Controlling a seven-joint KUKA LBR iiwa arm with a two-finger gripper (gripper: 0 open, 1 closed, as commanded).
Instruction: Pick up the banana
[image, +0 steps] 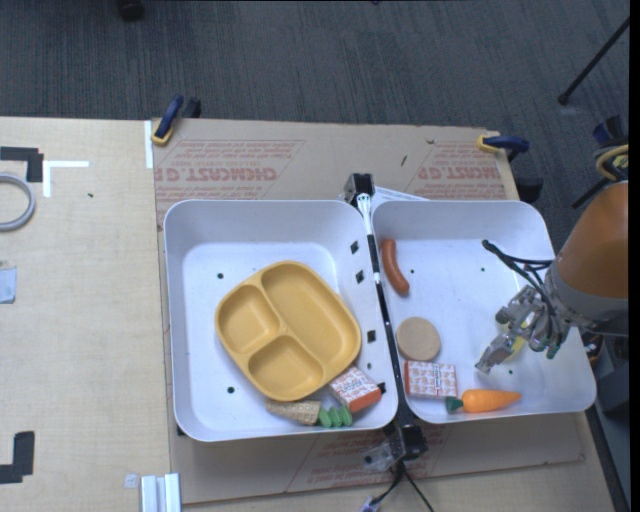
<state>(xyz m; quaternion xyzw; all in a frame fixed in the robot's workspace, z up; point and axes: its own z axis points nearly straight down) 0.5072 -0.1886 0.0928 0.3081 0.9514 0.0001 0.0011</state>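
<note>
Bench: bare tan board at frame left. Cardboard lies under both bins, clamped at its upper corners.

Left bin: yellow three-part plate near centre, turned at an angle. Along the lower edge sit a tan piece, a green piece touching it, and a small carton just right of the plate's lower rim.

Right bin: sausage at upper left beside the dividing wall. Brown disc below it. Red-and-white box just under the disc. Carrot at the lower edge, right of the box.

Arm enters from frame right. Gripper hangs low over the bin's right half, above the carrot and apart from it. Banana: only a small yellow sliver shows, right at the gripper. Whether the claw is spread or pinching: cannot tell.
</note>
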